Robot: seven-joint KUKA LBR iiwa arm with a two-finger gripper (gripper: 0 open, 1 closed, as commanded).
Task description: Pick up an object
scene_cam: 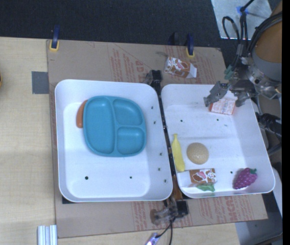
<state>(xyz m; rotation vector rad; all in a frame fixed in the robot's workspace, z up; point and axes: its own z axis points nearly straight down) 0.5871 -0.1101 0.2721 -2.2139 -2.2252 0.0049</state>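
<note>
Right bin [247, 137]: arm reaching in from right, fingers [227, 94] spread above small carton [222, 106], not pinching.

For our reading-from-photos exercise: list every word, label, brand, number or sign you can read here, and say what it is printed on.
No text here can be read.
Cardboard sheet: faint red printed lettering, too blurred to read.
Red-and-white packet above the bins: markings too small.
Red-and-white packet beneath the gripper: illegible.
Brown-and-white packet in the right bin: illegible.
</note>
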